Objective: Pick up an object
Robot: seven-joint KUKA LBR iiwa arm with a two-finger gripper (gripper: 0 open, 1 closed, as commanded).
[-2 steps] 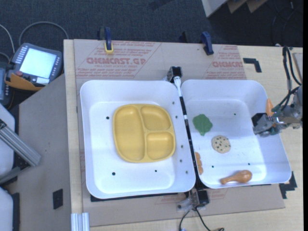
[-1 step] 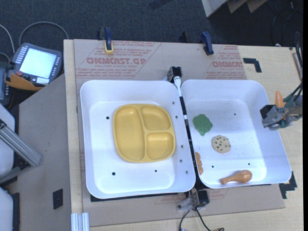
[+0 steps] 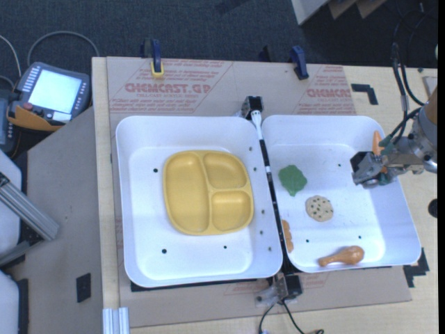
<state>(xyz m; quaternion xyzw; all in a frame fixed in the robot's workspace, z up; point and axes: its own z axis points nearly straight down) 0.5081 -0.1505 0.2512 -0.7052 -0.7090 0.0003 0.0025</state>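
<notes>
Nothing picked yet, far as I can judge. The candidates all sit in the right bin (image 3: 348, 127): a green broccoli-looking piece (image 3: 293, 179) near the bin's left wall, a cookie (image 3: 319, 208) w/ dark chips just below and right of it, a drumstick (image 3: 342, 257) lying flat along the near wall, and a small orange piece (image 3: 286, 234) tucked against the divider between bins. They lie well apart from each other, which leaves room to come down on any one w/o nudging the rest.

The gripper (image 3: 368, 172) hangs over the right side of that bin, apart from every item; cookie is prob. the closest. Can't tell whether the jaws are open or closed: too dark and small from here. There's something orange (image 3: 376, 142) by the wrist, but whether it's an object or part of the rig, can't say.

Left bin (image 3: 132, 186) holds a yellow divided plate (image 3: 208, 191), compartments bare, sat roughly centre; likely a drop spot. Both bins rest on a brown board (image 3: 229, 82) clamped at the far edge w/ blue clamps (image 3: 156, 51), so they shouldn't slide. A pendant (image 3: 52, 92) sits off to the left.
</notes>
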